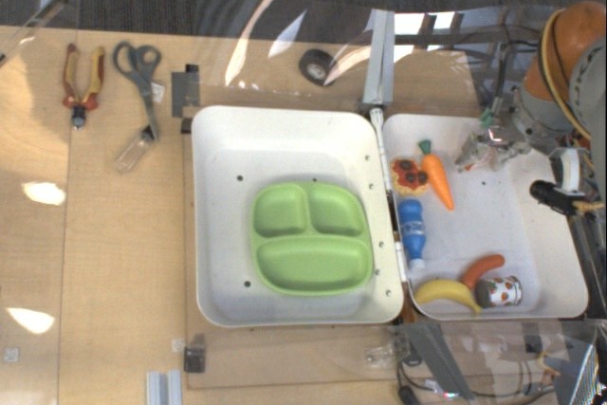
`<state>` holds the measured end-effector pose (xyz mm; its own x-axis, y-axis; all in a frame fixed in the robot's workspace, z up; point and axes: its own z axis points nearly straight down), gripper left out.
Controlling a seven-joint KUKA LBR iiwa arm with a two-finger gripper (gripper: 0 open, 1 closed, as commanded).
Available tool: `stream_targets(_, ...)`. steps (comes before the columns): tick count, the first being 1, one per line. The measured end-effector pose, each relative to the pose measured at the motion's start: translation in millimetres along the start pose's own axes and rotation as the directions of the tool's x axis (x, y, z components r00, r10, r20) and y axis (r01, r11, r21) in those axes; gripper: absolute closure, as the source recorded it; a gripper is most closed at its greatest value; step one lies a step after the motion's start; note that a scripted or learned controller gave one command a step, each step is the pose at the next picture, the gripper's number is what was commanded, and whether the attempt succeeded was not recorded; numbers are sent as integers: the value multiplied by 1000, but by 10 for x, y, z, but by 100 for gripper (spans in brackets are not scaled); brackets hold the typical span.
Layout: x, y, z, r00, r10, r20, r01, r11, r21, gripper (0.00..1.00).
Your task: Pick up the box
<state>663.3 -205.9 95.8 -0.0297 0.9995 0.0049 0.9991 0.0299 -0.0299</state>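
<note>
My gripper (486,153) hangs over the far right part of the right bin (550,251), and the grey arm with its orange band (569,43) comes in from the right edge. Its metal fingers (469,156) stand apart with nothing between them, so it is open. A small, flat, squarish orange-yellow piece with red and dark spots (409,175), the most box-like thing here, lies at the bin's far left, about a hand's width left of the gripper. An orange carrot (436,179) lies between the two.
A blue bottle (412,230) lies along the right bin's left wall. A banana (446,294), a red sausage (483,266) and a small can (501,291) sit at its near side. The left bin (228,156) bears a green divided plate (310,237). Scissors (142,81) and pliers (82,82) lie on the bench.
</note>
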Motion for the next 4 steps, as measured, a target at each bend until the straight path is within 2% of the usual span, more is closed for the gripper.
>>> stream_targets(1,468,59,-1047,995,98,3,-98,994,-39,100)
stream_targets(2,463,53,-1032,995,99,3,-99,994,-37,0)
stream_targets(3,201,-443,-653,997,73,4,-72,997,-35,0)
stream_targets(4,33,-473,-2,997,72,8,-72,996,-54,0)
